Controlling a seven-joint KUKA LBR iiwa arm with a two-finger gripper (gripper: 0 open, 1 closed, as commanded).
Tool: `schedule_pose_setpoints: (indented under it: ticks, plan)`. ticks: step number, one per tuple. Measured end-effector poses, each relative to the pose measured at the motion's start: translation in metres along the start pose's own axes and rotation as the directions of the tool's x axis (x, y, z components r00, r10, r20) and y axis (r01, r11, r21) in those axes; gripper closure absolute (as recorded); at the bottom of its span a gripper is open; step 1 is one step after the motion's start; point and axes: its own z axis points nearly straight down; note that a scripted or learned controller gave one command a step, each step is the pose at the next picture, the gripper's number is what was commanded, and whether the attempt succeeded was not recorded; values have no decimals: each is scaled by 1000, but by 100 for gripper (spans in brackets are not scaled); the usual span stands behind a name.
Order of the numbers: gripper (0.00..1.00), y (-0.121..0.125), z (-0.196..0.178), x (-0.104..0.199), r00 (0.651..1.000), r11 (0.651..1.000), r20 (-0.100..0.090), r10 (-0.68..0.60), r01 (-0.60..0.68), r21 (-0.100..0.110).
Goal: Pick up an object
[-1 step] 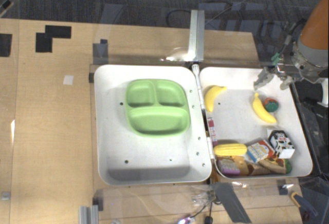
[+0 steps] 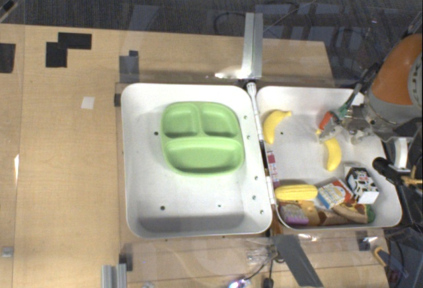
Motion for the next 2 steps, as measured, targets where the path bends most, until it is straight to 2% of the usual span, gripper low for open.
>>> schedule_pose_setpoints:
  ticks: [1,2]
  plan:
    - [100,2,-12,1,1000,1000,0,-3,3,-6]
    - [100,18,-111,74,995,995,-1,99,-99,0]
